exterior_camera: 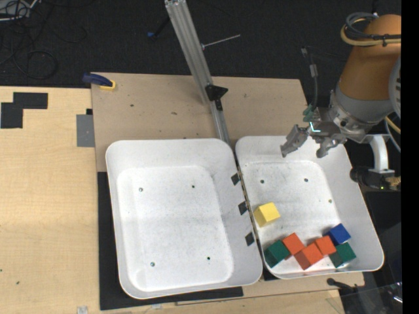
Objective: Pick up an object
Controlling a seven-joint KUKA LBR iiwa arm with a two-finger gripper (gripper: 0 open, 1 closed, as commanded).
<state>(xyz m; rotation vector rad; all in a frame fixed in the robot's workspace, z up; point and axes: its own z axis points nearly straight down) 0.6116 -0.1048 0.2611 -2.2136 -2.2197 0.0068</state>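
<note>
a: step? looks like approach, nothing picked yet. grey two-finger end effector (pixel 308 145) hangs at the upper edge of the right shallow white plastic bin (pixel 366 214), upper right of frame, fingers spread apart with nothing between them.

b: agreed, open and bare. targets?

a: all in the right bin, lower part. small yellow cube (pixel 266 213) sits alone near the bin's left wall, mid-height. then a cluster along the bottom edge: dark green cube (pixel 277 252), orange cube (pixel 292 243), red-orange block (pixel 309 256), another orange cube (pixel 325 245), blue cube (pixel 339 233), second green cube (pixel 343 256). most of them touching or just beside each other.

b: left shallow white plastic bin (pixel 131 169)?

a: just its speckled white floor, a few dark dots.

b: next move?

a: my guess: travel toward lower frame, well away from where it is now, then drop over one cube. yellow looks easiest, apart from the rest. cluster is crowded, fingers could bump neighbours.
</note>
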